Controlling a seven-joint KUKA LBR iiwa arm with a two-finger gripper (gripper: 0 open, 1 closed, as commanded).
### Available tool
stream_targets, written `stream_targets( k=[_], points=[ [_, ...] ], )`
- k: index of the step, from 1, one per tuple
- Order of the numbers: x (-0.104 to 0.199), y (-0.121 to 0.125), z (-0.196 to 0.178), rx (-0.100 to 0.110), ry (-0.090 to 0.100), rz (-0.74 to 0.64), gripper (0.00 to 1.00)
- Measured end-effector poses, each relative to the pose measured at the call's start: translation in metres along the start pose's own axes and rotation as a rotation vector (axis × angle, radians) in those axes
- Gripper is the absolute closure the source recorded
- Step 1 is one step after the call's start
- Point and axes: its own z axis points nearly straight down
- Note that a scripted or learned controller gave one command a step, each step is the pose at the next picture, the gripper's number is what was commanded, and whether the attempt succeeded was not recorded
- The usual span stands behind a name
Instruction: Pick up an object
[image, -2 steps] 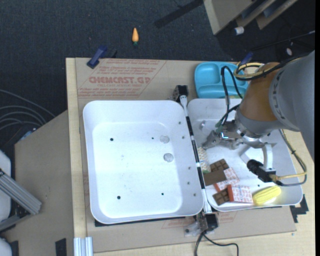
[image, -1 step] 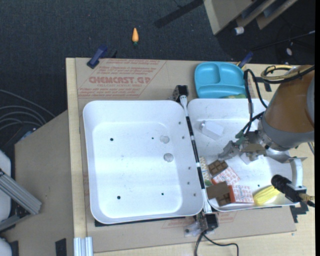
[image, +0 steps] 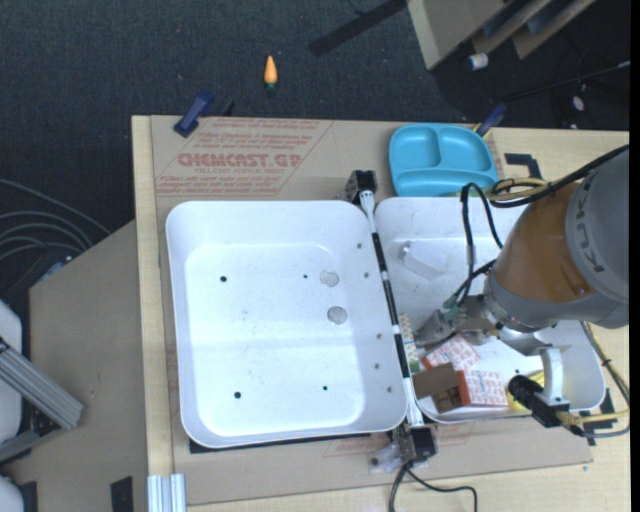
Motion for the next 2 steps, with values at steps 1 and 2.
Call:
stream_targets(
  k=[1, 2],
  points=[
    [0.0, 0.0, -0.01, -0.001, 0.0, 0.001, 1.0],
    [0.044, 0.028, -0.16, -0.002, 0.0, -0.001, 1.0]
  ],
)
